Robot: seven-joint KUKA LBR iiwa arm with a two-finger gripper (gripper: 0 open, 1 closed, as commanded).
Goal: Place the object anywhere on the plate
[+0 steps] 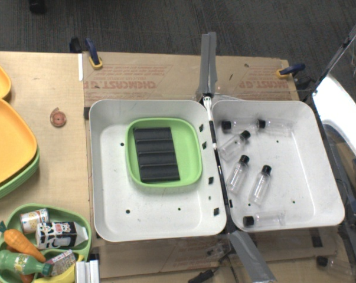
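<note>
A green square plate (163, 152) lies in the left white bin (113, 211), with a dark ribbed insert on it. In the right white bin (307, 199) lie several clear plastic vials with black caps: one (260, 184) near the middle, one (238, 173) left of it, one (234, 144) higher up, and one (263, 220) by the front wall.
A green bowl (77, 229) with toy food stands at the front left of the bench. Orange and green plates (12, 146) are stacked at the left edge. Clamps (94, 58) hold cardboard behind the bins.
</note>
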